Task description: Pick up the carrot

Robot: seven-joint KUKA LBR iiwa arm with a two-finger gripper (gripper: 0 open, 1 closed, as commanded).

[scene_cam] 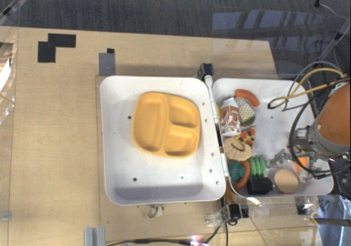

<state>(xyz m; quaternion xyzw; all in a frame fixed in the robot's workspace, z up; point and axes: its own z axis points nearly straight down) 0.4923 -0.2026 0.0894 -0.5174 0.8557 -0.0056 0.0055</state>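
The carrot (247, 169) looks like the small orange piece at the right bin's front left, wedged between a teal toy (236, 171) and a ridged green piece (256, 165); only part of it shows. My gripper (289, 158) hangs low over the front right of that bin, to the right of the carrot and apart from it, just above a beige egg-shaped toy (285, 180). The wrist and cables hide its tips. Nothing is seen held.
The right bin (274, 129) also holds a red sausage (247, 97), a printed carton (230, 119), a round tan toy (239, 149) and a black block (259, 186). The left bin (118, 173) holds a yellow compartment plate (166, 123). Yellow and black cables (307, 88) loop over the right bin.
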